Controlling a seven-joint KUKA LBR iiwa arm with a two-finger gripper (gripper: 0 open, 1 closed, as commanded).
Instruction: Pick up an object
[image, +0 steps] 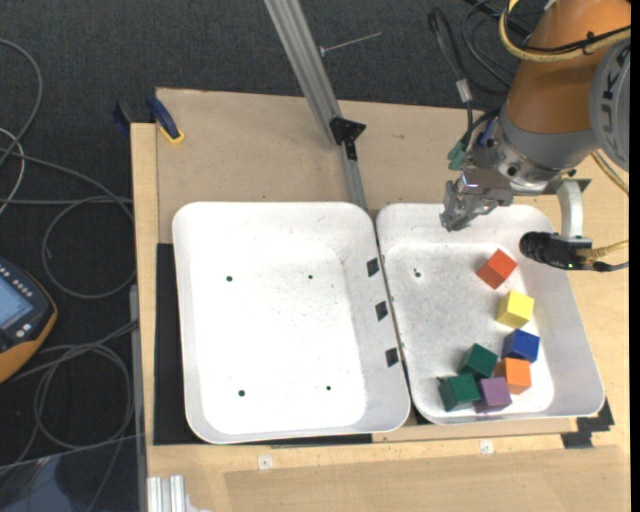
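The gripper (460, 215) hangs over the right bin's (430, 300) far rim, touching no block; its opening cannot be told

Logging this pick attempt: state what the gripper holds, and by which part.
Nothing is held. The two-finger gripper hangs over the right white bin's far edge, with no block between its fingers.
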